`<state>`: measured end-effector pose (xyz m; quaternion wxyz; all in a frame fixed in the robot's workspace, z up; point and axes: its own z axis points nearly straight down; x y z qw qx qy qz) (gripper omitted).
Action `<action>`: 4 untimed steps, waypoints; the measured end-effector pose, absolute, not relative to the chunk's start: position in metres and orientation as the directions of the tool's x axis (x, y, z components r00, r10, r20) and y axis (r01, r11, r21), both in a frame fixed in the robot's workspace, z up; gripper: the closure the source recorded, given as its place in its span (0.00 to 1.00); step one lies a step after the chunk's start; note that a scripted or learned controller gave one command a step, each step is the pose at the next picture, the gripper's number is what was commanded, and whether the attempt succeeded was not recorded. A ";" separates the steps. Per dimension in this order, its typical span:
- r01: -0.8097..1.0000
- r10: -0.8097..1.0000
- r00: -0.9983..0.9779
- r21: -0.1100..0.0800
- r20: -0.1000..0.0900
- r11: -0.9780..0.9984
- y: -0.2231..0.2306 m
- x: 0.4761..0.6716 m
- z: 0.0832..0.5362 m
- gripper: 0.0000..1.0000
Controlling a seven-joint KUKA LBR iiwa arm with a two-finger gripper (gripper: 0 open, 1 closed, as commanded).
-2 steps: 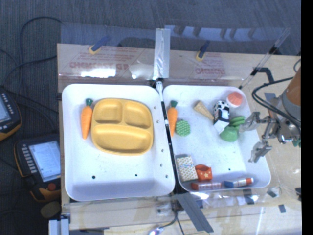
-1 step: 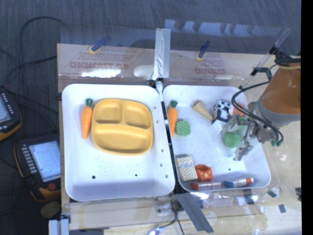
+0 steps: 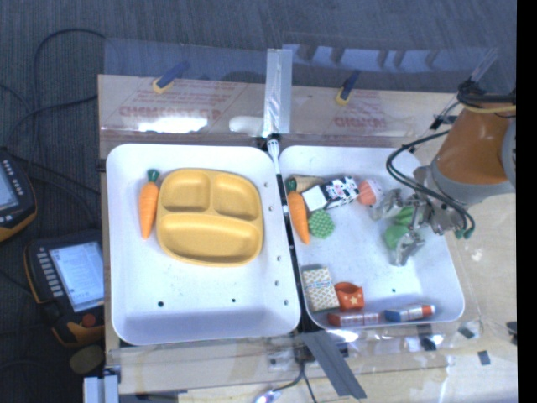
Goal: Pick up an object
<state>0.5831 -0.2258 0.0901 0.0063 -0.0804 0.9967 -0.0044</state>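
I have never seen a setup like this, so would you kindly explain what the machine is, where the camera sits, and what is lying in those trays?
This is one picture from a camera fixed above a bench, looking down at a slant. The grey machine with the orange band is a robot arm reaching in from the right; its hand hangs over the right bin, at a green object. Whether it grips that object I cannot tell. The left bin holds a yellow divided plate and a toy carrot beside it. The right bin holds another carrot, a green ball, small packets and markers.
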 end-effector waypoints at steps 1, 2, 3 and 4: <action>-0.161 -0.161 -0.987 -0.008 -0.011 0.987 -0.212 0.600 0.090 0.00; -0.209 -0.209 -0.978 -0.005 -0.009 0.978 -0.222 0.608 0.089 0.00; -0.216 -0.216 -0.976 -0.006 -0.008 0.976 -0.222 0.611 0.089 0.00; -0.218 -0.218 -0.976 -0.010 -0.013 0.976 -0.221 0.613 0.101 1.00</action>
